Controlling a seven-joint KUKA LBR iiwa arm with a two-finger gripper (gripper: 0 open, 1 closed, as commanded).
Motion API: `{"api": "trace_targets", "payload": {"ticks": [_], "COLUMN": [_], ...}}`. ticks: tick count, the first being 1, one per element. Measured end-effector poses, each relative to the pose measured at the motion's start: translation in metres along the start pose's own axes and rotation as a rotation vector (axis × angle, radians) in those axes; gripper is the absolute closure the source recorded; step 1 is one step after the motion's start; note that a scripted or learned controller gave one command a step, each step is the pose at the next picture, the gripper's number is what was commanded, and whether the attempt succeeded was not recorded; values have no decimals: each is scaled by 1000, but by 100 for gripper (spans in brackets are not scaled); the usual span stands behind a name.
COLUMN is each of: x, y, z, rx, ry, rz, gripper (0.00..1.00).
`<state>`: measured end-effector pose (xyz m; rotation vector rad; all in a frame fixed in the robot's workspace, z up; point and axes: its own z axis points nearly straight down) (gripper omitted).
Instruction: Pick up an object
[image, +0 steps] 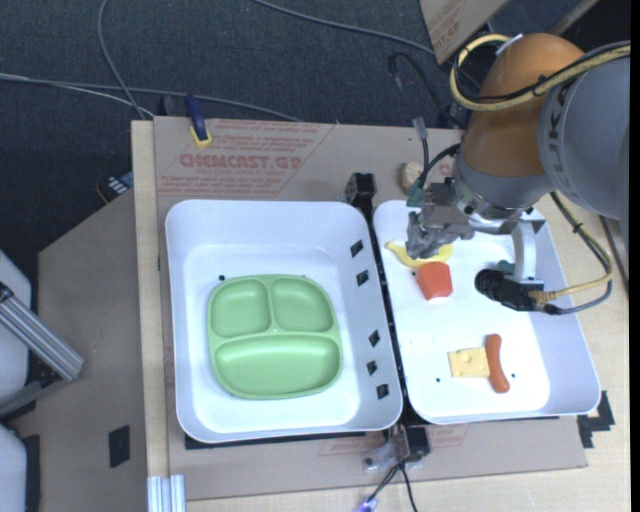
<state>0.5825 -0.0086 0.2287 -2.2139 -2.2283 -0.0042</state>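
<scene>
Camera view: cardboard bench (250, 160) on dark carpet (60, 120); hand (432, 240) state unclear.

Red print reading "CHEMCAST GP" (last letters unclear) marks the brown board (250, 155).

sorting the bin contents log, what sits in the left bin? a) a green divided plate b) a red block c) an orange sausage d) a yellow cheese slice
a: the green divided plate lies in the left bin, while the sausage, cheese slice and red block lie in the right bin.
</scene>
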Motion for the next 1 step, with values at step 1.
{"api": "trace_targets", "payload": {"ticks": [1], "x": [54], "y": [10], "z": [-6], "rx": [0], "ry": [0], "rz": [-1], "gripper": [100]}}
